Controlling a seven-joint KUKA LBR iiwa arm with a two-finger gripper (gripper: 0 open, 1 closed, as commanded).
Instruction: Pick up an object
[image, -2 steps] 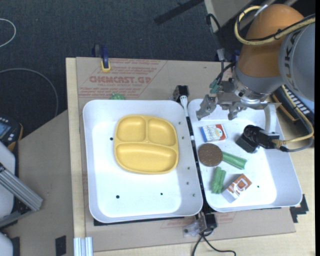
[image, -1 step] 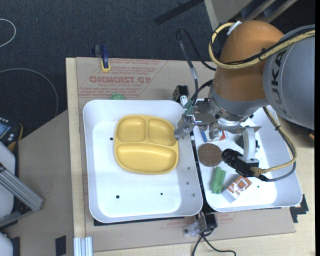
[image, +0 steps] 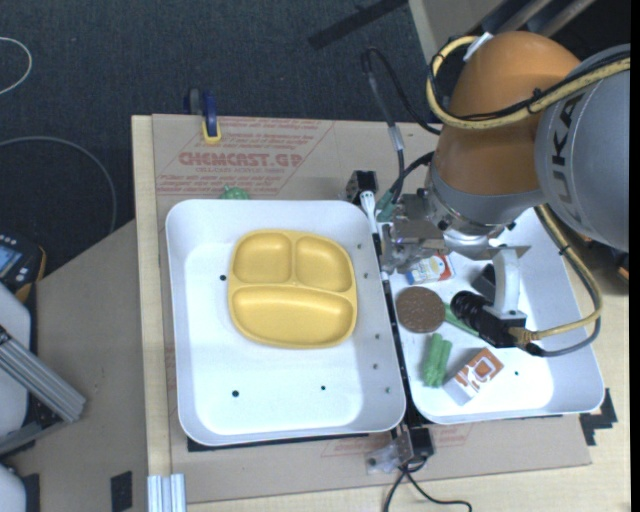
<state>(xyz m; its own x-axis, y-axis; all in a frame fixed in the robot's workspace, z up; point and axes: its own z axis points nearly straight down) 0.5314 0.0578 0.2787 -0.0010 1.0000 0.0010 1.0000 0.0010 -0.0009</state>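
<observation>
The gripper (image: 408, 243) hangs over the right bin's (image: 560, 395) 10 o'clock corner, beside the wall shared with the left bin (image: 200, 330); whether it is spread or closed cannot be told; nothing shows in its grasp. At its 4 o'clock, close by, lies a red-and-white packet (image: 437, 268); at 5 o'clock a brown disc (image: 421, 309); beyond that a green block (image: 437, 360) and, just beside it, an orange-and-white box (image: 474, 372). At 8 o'clock, in the left bin, a yellow divided plate (image: 293, 288) sits.
</observation>
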